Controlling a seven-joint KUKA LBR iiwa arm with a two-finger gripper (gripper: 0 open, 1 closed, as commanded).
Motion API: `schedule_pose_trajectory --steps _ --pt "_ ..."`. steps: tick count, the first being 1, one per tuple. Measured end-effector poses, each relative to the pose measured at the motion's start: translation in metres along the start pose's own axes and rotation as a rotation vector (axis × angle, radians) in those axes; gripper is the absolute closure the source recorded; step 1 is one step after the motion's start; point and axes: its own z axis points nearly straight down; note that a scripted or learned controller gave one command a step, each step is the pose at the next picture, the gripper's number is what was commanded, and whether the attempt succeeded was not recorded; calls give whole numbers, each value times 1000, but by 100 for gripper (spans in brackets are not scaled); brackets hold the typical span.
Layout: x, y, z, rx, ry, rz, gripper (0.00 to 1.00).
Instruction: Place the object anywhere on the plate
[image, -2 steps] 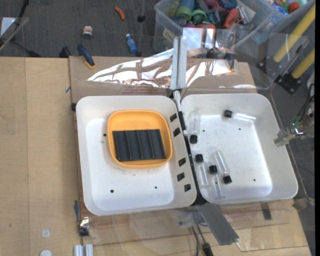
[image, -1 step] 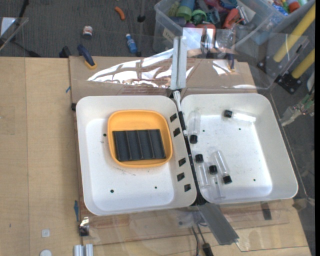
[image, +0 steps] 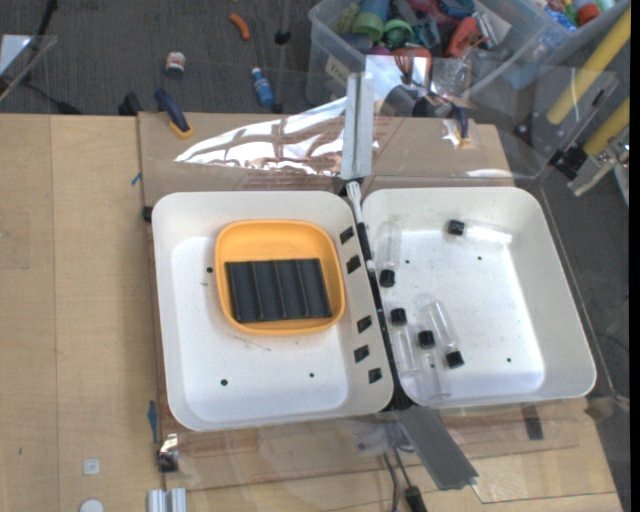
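Note:
An orange plate (image: 279, 233) with rounded corners lies in the left white bin (image: 196, 330), a little back of the bin's middle. On it rests a black ridged rectangular object (image: 278, 290), flat and covering most of the plate's floor. The right white bin (image: 525, 300) holds several clear tubes with black caps: one near the back (image: 455, 229), one by the divider (image: 386, 272), and a cluster at the front left (image: 428, 338).
Black clips (image: 360, 322) line the seam between the bins. A metal upright (image: 354, 125) stands behind the seam, with shiny foil (image: 265, 145) to its left. A clear tub of colourful items (image: 420, 30) sits at the back right. Wooden bench surrounds the bins.

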Motion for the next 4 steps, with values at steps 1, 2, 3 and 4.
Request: schedule_pose_trajectory --steps 1,2,3,4 --pt "-12 31 -105 -2 -3 -319 100" --pt "-7 21 -105 0 4 -734 100" --pt "-8 24 -105 -2 0 -925 100" --pt "-11 24 -105 -3 -2 -901 100"
